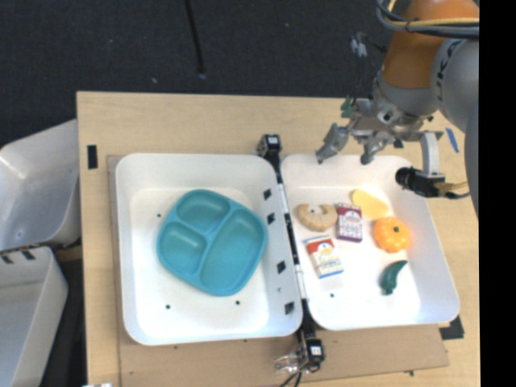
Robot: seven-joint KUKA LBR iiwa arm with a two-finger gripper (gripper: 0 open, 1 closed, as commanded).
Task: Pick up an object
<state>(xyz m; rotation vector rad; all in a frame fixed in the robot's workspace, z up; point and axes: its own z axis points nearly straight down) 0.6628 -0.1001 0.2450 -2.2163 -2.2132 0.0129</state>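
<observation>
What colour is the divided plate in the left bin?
The divided plate is teal blue, clear in the camera view.

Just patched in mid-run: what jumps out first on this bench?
The big blue divided plate fills the middle of the left bin. In the right bin, small items cluster together, the orange pumpkin brightest among them. The hand hangs open over that bin's far edge, holding nothing.

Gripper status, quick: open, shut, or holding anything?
Gripper: open, fingers spread and holding nothing, above the far edge of the right bin.
</observation>
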